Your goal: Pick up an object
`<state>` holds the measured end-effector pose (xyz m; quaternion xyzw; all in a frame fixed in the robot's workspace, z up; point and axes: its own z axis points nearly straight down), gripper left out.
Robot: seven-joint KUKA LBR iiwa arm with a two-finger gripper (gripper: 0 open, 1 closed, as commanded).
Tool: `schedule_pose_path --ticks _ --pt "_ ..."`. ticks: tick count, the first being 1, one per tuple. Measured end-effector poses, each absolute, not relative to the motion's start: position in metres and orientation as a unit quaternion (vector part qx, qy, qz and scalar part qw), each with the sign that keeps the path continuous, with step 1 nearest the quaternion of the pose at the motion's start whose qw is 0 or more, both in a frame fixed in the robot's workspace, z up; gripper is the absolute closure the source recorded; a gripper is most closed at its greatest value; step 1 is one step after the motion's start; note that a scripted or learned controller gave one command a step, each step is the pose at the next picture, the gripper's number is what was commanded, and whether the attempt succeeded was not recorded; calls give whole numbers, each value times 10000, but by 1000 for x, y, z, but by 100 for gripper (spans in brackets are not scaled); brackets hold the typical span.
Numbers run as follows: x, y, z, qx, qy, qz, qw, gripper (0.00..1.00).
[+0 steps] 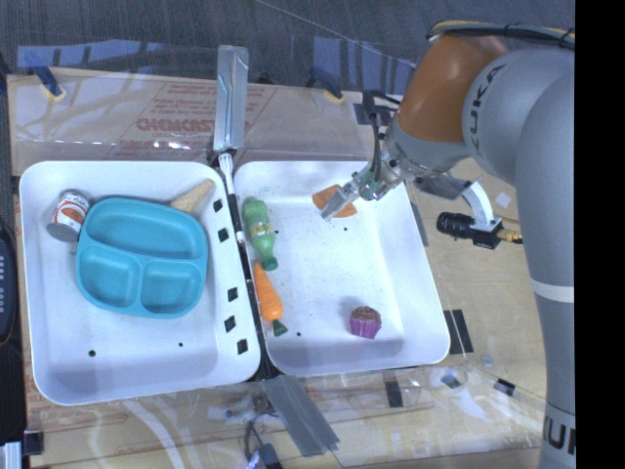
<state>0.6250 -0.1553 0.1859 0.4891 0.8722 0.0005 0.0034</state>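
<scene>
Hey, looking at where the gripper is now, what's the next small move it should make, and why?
Probably a short descent. The gripper sits over the orange piece near the right bin's far edge, but nothing shows between its fingers, so a grasp isn't confirmed.

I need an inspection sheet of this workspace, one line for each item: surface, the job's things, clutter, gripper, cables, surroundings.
Surface: two white bins side by side, left bin and right bin, on a bench.
Job's things: in the right bin, an orange piece at the gripper, a green bottle and a carrot along the left wall, a purple cupcake near the front.
Clutter: in the left bin, a blue divided tray, a can and a cone at its back edge.
Gripper: the gripper is low over the orange piece; grasp not clear.
Cables: a thin line crosses the floor behind the bins.
Surroundings: dark floor, clear plastic sheet behind the bins.
</scene>
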Motion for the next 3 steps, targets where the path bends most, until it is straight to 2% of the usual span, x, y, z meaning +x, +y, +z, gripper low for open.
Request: schedule_pose_path --ticks 1,2,3 --pt "626 -150 183 3810 9246 -3 1 100" --pt "629 -99 212 5361 8442 -3 5 100" --pt "644 -96 197 5688 8225 -7 3 100"
